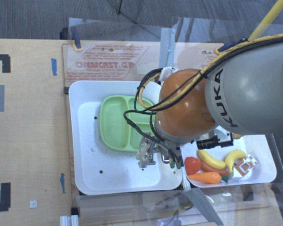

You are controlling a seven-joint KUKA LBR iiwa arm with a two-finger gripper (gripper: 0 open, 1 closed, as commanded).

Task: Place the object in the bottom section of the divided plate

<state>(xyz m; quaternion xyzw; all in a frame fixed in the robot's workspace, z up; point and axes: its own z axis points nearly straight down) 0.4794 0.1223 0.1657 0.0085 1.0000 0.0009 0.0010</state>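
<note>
A light green divided plate (117, 122) lies in the left white bin (85, 140), its right part hidden under the arm. The grey arm with its orange band (186, 105) reaches in from the right and hangs over the plate's right side. My gripper (150, 157) points down just past the plate's lower right edge, above the bin floor. I see no object between its parts, and its underside is hidden by the wrist.
The right bin (266, 173) holds toy food: a red tomato (192, 164), a carrot (205, 177), two bananas (211, 159) and a small orange-and-white box (246, 165). Cables (141, 108) loop off the wrist over the plate.
</note>
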